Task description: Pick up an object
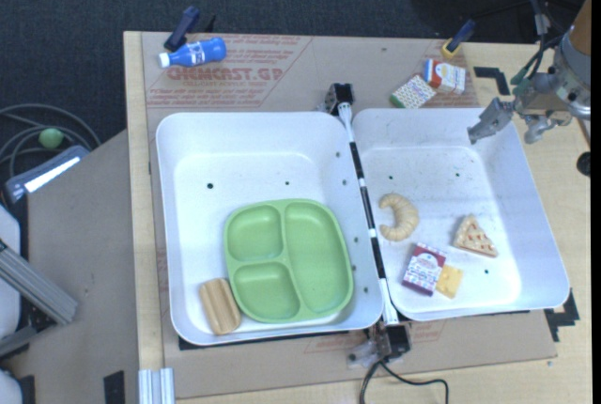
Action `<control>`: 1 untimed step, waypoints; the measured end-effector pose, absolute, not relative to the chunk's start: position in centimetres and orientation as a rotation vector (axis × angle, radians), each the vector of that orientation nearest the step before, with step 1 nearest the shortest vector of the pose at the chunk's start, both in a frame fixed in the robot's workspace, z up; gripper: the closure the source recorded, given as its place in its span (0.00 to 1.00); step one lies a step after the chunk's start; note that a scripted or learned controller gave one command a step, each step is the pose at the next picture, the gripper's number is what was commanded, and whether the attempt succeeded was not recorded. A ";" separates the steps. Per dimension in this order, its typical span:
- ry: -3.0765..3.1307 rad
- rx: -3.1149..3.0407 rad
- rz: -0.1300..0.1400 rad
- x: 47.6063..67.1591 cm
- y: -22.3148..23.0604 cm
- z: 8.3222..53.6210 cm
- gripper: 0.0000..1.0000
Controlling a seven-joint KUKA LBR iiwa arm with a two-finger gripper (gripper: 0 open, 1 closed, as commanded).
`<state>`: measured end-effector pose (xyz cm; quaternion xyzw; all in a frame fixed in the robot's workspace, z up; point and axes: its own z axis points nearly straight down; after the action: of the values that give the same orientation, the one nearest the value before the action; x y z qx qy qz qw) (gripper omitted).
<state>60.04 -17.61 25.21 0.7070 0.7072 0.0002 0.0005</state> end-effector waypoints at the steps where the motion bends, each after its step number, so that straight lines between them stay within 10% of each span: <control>1: 2.225 2.221 -0.001 55.6 -11.2 17.8 0.00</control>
<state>55.60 -11.17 17.84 0.7065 0.7077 -0.0004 -0.0010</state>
